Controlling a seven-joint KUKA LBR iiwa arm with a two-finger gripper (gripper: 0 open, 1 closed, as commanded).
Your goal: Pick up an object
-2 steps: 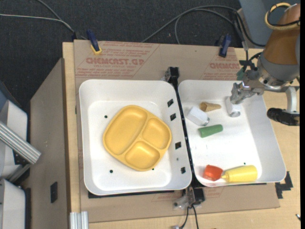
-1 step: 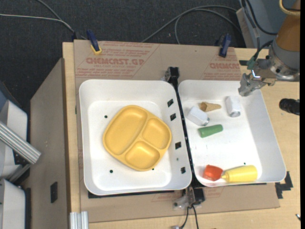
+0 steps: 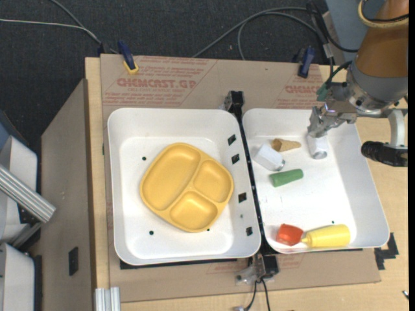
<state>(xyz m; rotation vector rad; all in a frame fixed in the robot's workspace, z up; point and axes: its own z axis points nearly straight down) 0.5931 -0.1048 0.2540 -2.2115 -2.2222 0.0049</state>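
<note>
Camera view looks down on a worktop (image 3: pixel 162 76) of brown board bearing two white bins. The claw (image 3: pixel 317 149) hangs over the upper part of the right bin (image 3: pixel 363 193), reaching in from the right on the grey arm (image 3: pixel 379 57) with its orange band. Whether it is released or clenched cannot be told, and nothing shows between its tips. Just left of the claw lies a tan cone-shaped piece (image 3: pixel 286 145), and beyond that, a little lower, a small white block (image 3: pixel 269 156). Below and left of the claw, close by, lies a green cylinder (image 3: pixel 286 177). Well below the claw, at the near rim of the same bin, rest a yellow bottle (image 3: pixel 329 236) and a red piece (image 3: pixel 290 234) touching it. Far left of the claw, in the left bin (image 3: pixel 123 173), sits a yellow divided plate (image 3: pixel 186 186).
</note>
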